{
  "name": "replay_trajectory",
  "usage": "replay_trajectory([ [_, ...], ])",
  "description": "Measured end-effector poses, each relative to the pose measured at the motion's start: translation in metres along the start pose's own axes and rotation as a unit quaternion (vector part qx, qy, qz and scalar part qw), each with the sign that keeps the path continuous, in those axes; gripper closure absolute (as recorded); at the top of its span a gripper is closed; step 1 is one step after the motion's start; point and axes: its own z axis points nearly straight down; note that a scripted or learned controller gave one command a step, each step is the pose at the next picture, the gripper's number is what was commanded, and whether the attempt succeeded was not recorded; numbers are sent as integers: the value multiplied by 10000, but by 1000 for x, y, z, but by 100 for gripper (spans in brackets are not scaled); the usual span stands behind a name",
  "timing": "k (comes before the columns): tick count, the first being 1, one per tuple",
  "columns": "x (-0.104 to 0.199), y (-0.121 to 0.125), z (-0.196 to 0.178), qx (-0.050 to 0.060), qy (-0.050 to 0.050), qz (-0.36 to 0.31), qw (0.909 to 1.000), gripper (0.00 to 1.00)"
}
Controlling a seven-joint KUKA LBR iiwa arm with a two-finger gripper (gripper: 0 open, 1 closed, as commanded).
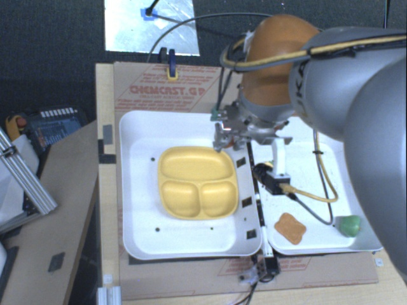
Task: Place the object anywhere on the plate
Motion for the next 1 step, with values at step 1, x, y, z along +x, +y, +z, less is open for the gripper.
replay_trajectory([
  [1,49,-19,-7,1,3,-5,10000,100],
])
